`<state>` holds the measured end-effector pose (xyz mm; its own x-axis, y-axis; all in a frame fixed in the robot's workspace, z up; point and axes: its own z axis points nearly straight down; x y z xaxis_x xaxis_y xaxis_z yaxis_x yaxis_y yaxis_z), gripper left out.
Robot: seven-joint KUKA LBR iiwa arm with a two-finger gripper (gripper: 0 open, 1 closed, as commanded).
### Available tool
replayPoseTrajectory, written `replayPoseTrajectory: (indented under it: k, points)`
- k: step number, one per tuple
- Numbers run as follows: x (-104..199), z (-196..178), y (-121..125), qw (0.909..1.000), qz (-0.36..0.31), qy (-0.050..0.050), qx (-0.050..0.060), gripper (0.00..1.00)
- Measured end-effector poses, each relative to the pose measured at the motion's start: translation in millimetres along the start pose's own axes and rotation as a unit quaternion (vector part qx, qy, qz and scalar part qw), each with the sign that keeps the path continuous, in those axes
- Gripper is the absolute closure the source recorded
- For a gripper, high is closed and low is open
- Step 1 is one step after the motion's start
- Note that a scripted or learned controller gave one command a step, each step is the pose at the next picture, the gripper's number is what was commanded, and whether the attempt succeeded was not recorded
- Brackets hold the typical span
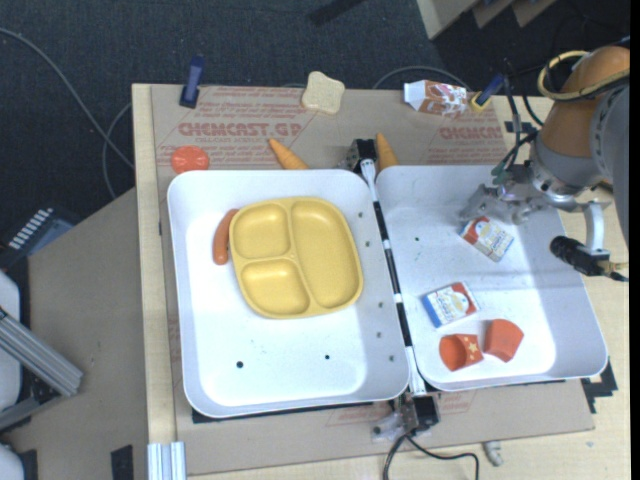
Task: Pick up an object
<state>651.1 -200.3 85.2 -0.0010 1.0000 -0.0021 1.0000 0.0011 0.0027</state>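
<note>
My gripper (pixel 497 199) hangs low over the far part of the right bin (pixel 560 268), reaching in from the right. Just in front of it lies a small red-and-white carton (pixel 487 236), close to the gripper or touching it; I cannot tell which. Nearer the front lie a blue-and-white carton (pixel 448 303) and two red pieces (pixel 460 351) (pixel 503 339) side by side. A yellow divided plate (pixel 295 255) sits in the left bin (pixel 280 378), with a red sausage (pixel 221 236) along its left edge.
Beyond the bins on the bench lie a bread slice (pixel 322 91), a small carton (pixel 437 96), two carrots (pixel 288 154) (pixel 385 150), an orange disc (pixel 189 158) and a blue clip (pixel 191 80). A black clamp (pixel 362 154) sits where the bins meet.
</note>
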Motion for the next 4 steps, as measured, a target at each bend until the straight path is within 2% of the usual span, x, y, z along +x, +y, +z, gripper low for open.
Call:
replayPoseTrajectory:
  k: [1,2,3,4]
  points:
    - [60.8,0.2,-10.4,1.0000,-0.001,0.002,0.002,0.00]
    - [62.8,0.3,-27.4,1.0000,0.001,0.001,0.002,0.00]
    - [67.5,0.0,-32.1,1.0000,0.001,0.001,0.002,0.00]
    - [62.3,0.2,-19.2,1.0000,0.000,0.000,0.000,0.00]
